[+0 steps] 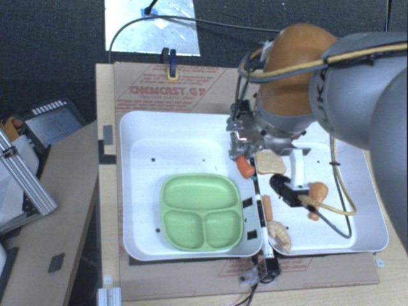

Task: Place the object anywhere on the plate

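The jaws (245, 157) are seen closed on a small orange object (245, 167) above the divider between the bins. The green plate (201, 210) lies in the left bin (143, 142); toast (270, 164) lies in the right bin (366, 218), on a cardboard-covered bench (167, 85).

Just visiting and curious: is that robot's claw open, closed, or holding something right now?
Gripper: cannot be told from this view; it hangs over the divide between the bins, just above a small orange piece.
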{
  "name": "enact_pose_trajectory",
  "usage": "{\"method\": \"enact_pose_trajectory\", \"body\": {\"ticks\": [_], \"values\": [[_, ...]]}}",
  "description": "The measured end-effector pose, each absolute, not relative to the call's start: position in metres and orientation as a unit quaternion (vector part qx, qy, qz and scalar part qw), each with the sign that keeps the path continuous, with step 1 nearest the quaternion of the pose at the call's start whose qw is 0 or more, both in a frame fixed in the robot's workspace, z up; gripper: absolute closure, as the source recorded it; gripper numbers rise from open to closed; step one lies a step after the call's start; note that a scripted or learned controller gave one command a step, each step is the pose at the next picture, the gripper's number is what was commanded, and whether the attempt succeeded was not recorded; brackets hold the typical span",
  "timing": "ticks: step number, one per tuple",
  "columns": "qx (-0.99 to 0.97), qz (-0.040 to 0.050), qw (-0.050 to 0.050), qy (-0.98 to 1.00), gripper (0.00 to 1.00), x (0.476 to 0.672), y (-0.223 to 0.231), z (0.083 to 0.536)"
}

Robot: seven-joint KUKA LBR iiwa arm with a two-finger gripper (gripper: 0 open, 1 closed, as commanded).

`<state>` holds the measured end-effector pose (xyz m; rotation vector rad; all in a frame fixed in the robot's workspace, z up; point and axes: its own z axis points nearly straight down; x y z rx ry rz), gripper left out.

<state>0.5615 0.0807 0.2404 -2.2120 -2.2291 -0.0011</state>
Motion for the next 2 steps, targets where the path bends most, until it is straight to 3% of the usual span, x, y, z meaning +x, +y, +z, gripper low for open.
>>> {"method": "enact_pose_trajectory", "body": {"ticks": [1,2], "values": [[-0.704,-0.0002,0.001,-0.71,1.0,0.546,0.128,0.239],[-0.704,0.0001,0.001,-0.71,1.0,0.515,0.168,0.24]]}}
